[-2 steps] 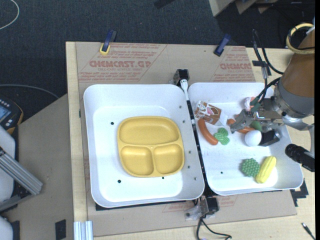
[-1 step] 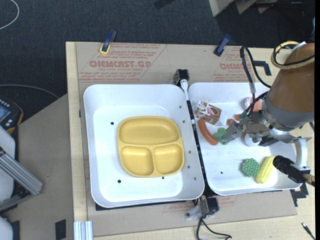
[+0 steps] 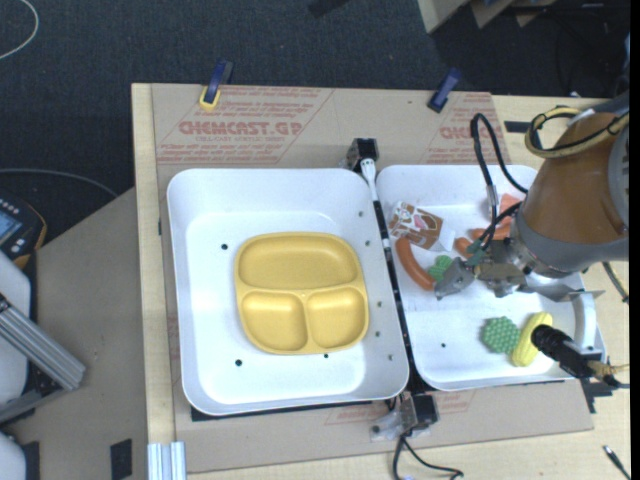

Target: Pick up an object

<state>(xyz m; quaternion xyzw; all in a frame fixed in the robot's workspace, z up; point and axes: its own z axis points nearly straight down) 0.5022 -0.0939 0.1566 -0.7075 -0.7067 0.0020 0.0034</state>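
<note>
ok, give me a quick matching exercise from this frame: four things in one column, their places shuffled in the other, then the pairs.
Things:
1. yellow divided plate
2. green and yellow brush
3. gripper
4. blue clamp with yellow tip

Places:
A. near corner of the right bin
B. back edge of the brown board, left side
C. middle of the left bin
D. over the right bin, beside the orange sausage-shaped toy and a small green piece

Pairs: 1-C, 2-A, 3-D, 4-B
</note>
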